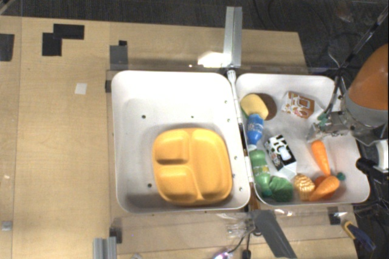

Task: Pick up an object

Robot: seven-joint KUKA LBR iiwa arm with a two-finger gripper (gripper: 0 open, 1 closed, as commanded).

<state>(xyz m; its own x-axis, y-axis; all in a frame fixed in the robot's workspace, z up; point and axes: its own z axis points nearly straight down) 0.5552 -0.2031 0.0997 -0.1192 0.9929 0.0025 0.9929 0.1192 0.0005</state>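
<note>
Over on the right side of the wooden worktop (55,160), the right bin (358,188) holds all the small stuff. No single target is named, so here's the lot. A carrot (320,157) lies with its long axis nearly up-down in the view, tip pointing toward the near edge. A second, fatter carrot (326,186) lies slantwise below it, green stub toward the right wall. Both look like smooth plastic toy food. Along the divider there's a yellow rounded piece (255,105) next to a brown disc (269,107), then a blue bottle-ish thing (254,129), long axis up-down, and green lumpy veg (270,186) in the near corner. A black-and-white carton (281,151) sits tilted mid-bin; its print is too small to read. Same for the brown-and-white packet (299,105) near the far wall.

The left bin (130,93) carries a yellow divided tray (192,165), glossy, rounded corners.

The gripper (329,123) hangs at the right bin's right side, just above the upright carrot. Honestly can't tell whether the jaws are apart or together, too blurry.
</note>
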